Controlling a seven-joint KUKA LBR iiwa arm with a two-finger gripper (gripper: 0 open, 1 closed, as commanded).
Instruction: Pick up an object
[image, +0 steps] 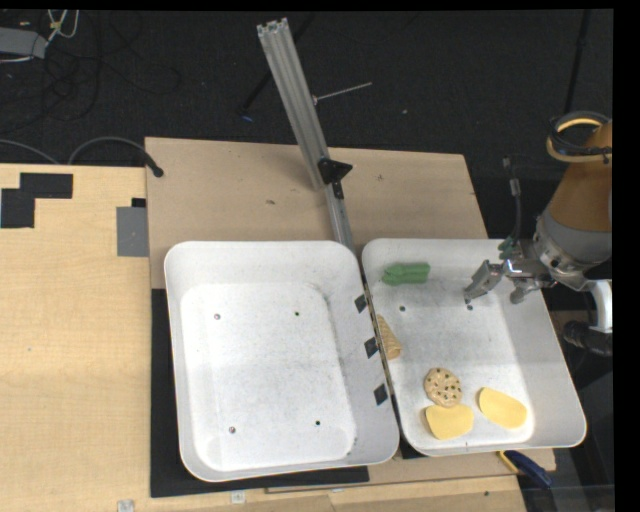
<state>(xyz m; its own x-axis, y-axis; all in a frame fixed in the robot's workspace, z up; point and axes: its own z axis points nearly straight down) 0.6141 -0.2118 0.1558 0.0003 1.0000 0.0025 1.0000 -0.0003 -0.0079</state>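
Note:
The right bin (540, 330) holds a green block (406, 273) at its far left corner. A speckled cookie (442, 385), a yellow piece (449, 422) and a second yellow piece (502, 407) lie near its front edge. A tan object (388, 338) rests against the bin's left wall. My gripper (497, 284) hangs over the bin's far right part, with its fingers spread and nothing between them. It is well right of the green block and well behind the cookie.
The left bin (265, 350) sits beside the right one. A slanted metal rail (302, 120) rises behind the bins. The arm (580, 200) comes in from the right above the right bin's far edge. A wooden bench surface (70, 330) lies to the left.

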